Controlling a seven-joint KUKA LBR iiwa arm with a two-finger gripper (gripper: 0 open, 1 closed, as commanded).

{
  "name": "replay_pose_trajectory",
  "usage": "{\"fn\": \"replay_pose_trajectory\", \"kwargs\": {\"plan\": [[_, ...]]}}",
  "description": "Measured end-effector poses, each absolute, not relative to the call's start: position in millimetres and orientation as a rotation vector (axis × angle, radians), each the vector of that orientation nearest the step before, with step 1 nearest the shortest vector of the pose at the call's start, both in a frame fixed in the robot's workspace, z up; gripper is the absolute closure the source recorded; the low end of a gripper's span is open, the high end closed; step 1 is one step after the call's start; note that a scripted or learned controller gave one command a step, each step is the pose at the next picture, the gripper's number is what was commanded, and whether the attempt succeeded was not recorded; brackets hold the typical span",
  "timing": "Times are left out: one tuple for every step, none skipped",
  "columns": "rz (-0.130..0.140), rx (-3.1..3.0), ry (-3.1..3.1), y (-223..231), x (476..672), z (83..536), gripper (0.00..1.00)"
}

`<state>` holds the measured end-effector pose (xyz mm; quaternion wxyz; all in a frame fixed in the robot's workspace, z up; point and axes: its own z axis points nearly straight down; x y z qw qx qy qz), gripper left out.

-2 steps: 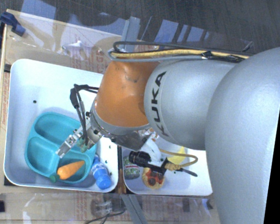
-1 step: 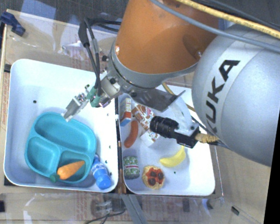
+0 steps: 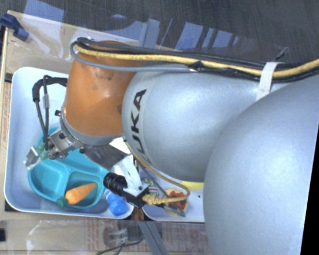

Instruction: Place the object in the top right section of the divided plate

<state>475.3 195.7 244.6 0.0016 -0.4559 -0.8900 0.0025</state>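
**Inspector:** Left bin, reading left to right?

**Assistant:** The gripper sits at the blue divided plate's left rim, touching or just above it. I cannot tell its state or whether it holds anything.

**Inspector:** The object?

**Assistant:** A toy carrot lies in a plate section right of the gripper, apart from it. The grey arm covers the rest.

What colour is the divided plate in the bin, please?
Light blue, clear in the camera view: the divided plate holds an orange carrot.
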Motion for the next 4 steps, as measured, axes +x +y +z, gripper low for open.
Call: {"fn": "replay_pose_trajectory", "kwargs": {"plan": [[0.004, -1.210, -2.896, 199.4, 475.1, 113.0, 0.00], [0.017, -1.203, -2.890, 197.9, 472.8, 118.8, 1.00], [0.004, -0.801, -3.035, 148.5, 476.0, 220.6, 1.00], [0.006, -0.660, -3.062, 88.7, 577.3, 251.3, 1.00]]}}
